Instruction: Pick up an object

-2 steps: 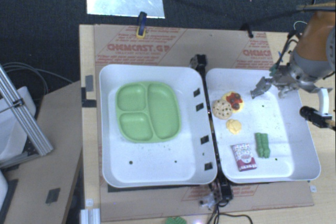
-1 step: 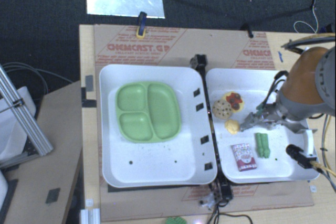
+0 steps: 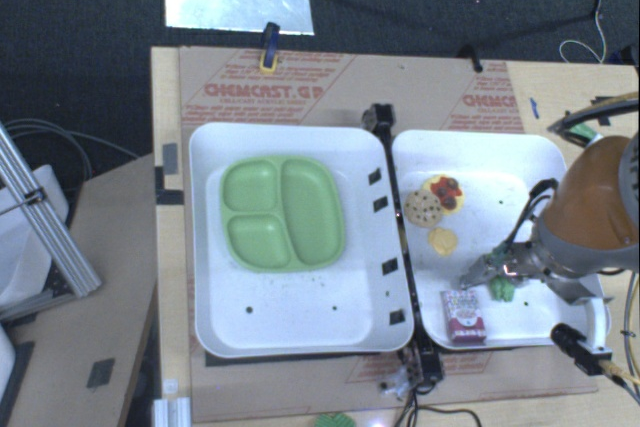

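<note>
Pincer low in the right white bin, finger state unclear, small green plastic object touching just on its near side, red-and-white box near-left.

— Where's the camera looking from?

— It sits fixed above my bench, looking down at a slant and far enough back to take in both bins.

— How do they lie?

— The left bin is toward nine o'clock, the right bin toward three. My arm enters from three o'clock.
</note>
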Controlling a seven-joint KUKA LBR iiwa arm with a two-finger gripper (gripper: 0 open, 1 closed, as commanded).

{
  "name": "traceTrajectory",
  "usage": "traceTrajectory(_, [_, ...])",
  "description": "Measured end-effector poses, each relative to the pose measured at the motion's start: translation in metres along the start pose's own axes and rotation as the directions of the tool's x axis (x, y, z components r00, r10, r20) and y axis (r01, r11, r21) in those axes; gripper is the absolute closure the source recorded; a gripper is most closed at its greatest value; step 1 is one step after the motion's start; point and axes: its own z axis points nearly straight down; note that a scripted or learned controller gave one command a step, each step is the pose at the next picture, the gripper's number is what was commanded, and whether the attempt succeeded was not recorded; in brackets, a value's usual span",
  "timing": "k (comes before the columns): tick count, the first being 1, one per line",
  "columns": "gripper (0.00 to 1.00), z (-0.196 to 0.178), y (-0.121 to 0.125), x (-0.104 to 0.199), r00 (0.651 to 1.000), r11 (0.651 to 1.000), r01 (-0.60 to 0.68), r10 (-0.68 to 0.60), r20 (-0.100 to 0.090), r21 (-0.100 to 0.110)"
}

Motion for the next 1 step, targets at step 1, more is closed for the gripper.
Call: traceTrajectory(1, [1.00, -0.0121, 0.0046, -0.0011, 1.000, 1.000, 0.002, -0.002, 0.004, -0.010])
